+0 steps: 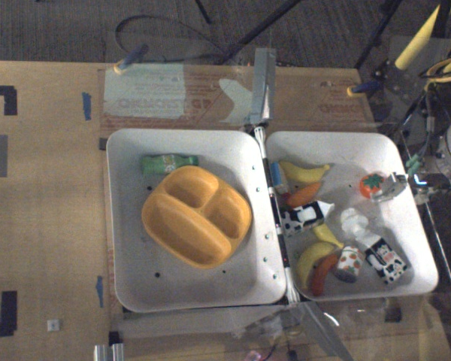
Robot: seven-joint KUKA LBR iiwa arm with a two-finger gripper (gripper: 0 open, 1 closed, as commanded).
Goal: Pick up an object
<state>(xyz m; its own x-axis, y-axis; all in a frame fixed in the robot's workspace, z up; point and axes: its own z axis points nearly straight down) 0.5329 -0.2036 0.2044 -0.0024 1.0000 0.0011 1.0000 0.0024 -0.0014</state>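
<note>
The right bin [410,224] holds several small toys. A yellow banana [304,171] and an orange carrot [304,195] lie at its upper left. A cow-patterned carton [303,216] sits below them. A second cow-patterned carton [385,261] is at the lower right, with a small spotted carton [349,262] beside it. A yellow and red piece [318,265] lies at the bottom, and a white object [353,222] in the middle. A red tomato [371,186] rests near the right wall. My gripper [395,184] reaches in from the right, right beside the tomato.
The left bin [128,277] holds a large orange divided plate [197,214] and a green packet [168,162] at its top. A metal divider [274,216] separates the bins. Cables and stands crowd the upper right beyond the bench.
</note>
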